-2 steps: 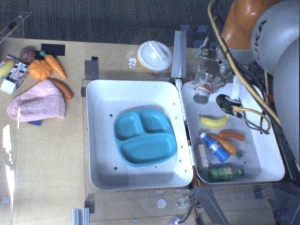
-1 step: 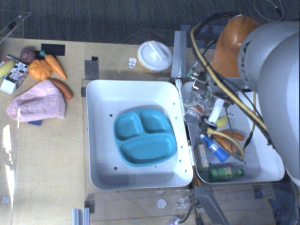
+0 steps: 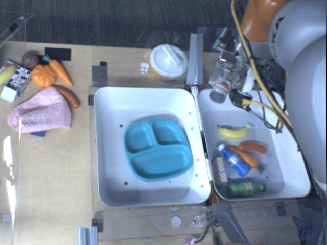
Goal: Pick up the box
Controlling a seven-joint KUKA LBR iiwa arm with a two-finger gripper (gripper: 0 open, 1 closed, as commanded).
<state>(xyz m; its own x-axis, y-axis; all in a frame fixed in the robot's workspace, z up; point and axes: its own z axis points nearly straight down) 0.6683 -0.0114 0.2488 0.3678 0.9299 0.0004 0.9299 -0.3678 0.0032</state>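
A slim, speckled brown box (image 3: 220, 170) lies along the left wall of the right bin (image 3: 291, 188), beside a blue bottle (image 3: 234, 162). My gripper (image 3: 223, 88) hangs over the far left corner of that bin, well behind the box and apart from it. The wrist and cables hide the gripper's tips. A small round reddish shape shows at its lower end, and I cannot make out what it is.
The right bin also holds a banana (image 3: 235, 131), a sausage (image 3: 253, 147), a carrot (image 3: 246, 157) and a green bottle (image 3: 247, 189). A blue divided plate (image 3: 158, 149) lies in the left bin (image 3: 107, 137). A white lidded bowl (image 3: 168, 60), pink cloth (image 3: 41, 111) and toy vegetables (image 3: 48, 75) sit on the bench.
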